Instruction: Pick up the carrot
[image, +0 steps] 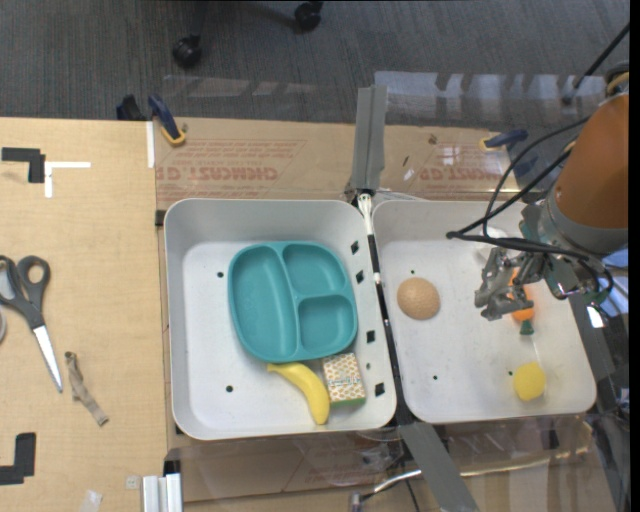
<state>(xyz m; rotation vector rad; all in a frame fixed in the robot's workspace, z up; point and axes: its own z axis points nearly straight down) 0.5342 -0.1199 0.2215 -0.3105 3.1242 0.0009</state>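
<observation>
The carrot (522, 316) is a small orange piece with a green tip, in the right bin (450, 395) near its right side. My gripper (508, 290) comes down from the grey and orange arm directly over it. Its grey fingers (490, 296) stand on either side of the carrot's upper part, where orange shows between them. The carrot's lower end sticks out below the fingers, toward the bin's right wall. Whether it rests on the bin floor I cannot tell.
A tan egg-shaped ball (418, 298) lies left of the gripper, and a yellow lemon (529, 381) sits in front of it. The left bin (190, 300) holds a teal divided plate (293, 300), a banana (305, 388) and a small patterned box (343, 378). Scissors (35, 310) lie on the bench at the left.
</observation>
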